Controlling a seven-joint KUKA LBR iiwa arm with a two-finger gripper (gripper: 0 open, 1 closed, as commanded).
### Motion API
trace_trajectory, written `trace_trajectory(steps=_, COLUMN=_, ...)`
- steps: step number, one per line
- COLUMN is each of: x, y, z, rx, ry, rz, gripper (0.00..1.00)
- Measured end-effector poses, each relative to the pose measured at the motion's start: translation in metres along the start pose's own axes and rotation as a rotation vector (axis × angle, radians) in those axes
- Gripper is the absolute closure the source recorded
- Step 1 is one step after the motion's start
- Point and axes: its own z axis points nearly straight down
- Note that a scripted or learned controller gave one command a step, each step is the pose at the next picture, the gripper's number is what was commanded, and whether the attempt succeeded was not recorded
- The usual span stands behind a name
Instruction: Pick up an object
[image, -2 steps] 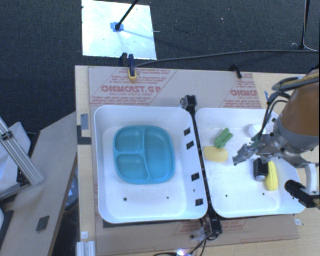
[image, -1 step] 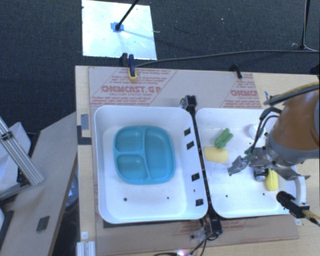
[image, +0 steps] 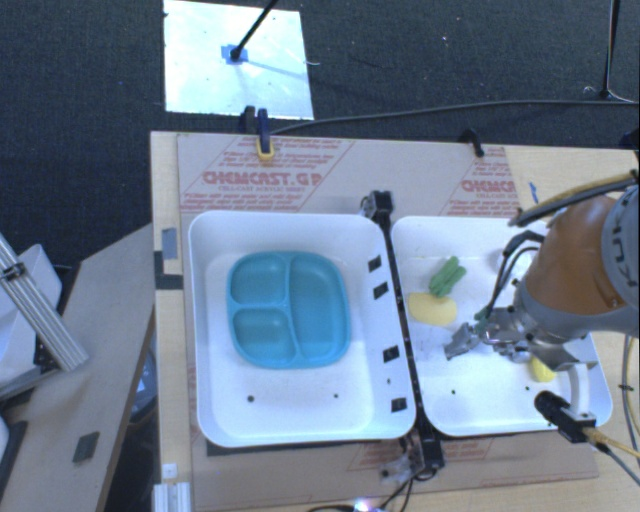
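Observation:
In the right bin (image: 470, 410) a green object (image: 447, 274) lies toward the back, and a pale yellow object (image: 432, 309) lies just in front of it. A second small yellow piece (image: 541, 371) peeks out from under the wrist near the bin's right side. My gripper (image: 459, 344) hangs low over the bin floor, a little in front of and to the right of the pale yellow object. Nothing can be seen held in it. The arm's orange band (image: 580, 255) covers the back right part of the bin.
The left bin (image: 215, 300) holds a blue divided plate (image: 290, 308). A ridge with black clips (image: 392, 320) separates the two bins. The bench edge runs close along the front of both bins.

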Motion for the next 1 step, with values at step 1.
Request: trace_trajectory(steps=1, x=0.0003, y=0.0003, z=0.0335, rx=-0.002, ry=0.0, rz=0.0, gripper=0.0)
